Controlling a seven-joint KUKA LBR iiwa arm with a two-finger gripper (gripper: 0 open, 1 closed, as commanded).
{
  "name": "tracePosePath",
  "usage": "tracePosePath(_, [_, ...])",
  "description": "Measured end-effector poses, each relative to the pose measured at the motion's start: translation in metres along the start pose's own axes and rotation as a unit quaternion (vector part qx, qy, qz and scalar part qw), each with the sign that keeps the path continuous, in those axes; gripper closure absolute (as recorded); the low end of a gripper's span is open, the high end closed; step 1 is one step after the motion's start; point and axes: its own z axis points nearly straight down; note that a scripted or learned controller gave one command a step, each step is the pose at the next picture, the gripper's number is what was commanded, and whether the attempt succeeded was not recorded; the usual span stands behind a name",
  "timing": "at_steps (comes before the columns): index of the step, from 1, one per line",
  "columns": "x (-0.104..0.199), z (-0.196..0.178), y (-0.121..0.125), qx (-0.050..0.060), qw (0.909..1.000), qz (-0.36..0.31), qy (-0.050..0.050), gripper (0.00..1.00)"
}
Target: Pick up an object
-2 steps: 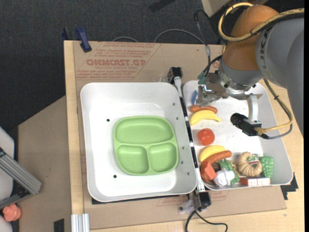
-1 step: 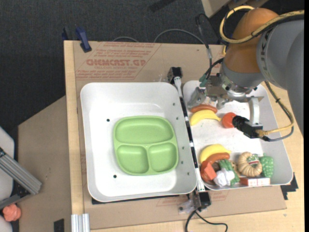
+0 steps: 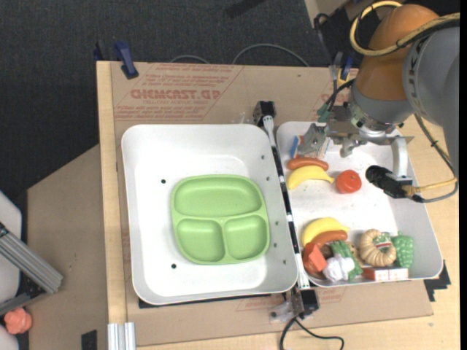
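Divided tray [image 3: 219, 219] in left bin [image 3: 139, 195]; toy food pile [image 3: 354, 252] at right bin [image 3: 427, 239] near end.

The two bins [image 3: 139, 166] look like smooth white plastic with a soft sheen. The green tray [image 3: 219, 217] is matt plastic, evenly moulded. The desk [image 3: 109, 122] is covered with pale brown cardboard, dull, printed in red. The tomato [image 3: 348, 181] and bananas [image 3: 307, 177] have a glossy plastic look. The gripper [image 3: 332, 141] shows bare grey metal; the arm [image 3: 398, 49] above is smooth orange and grey.
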Motion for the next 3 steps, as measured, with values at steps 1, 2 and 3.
tracePosePath(1, [-0.029, 0.090, 0.039, 0.003, 1.0000, 0.000, 0.000, 0.00])
tracePosePath(2, [-0.032, 0.101, 0.023, 0.003, 1.0000, -0.001, 0.001, 0.00])
tracePosePath(3, [-0.031, 0.089, 0.025, 0.001, 1.0000, -0.001, 0.001, 1.00])
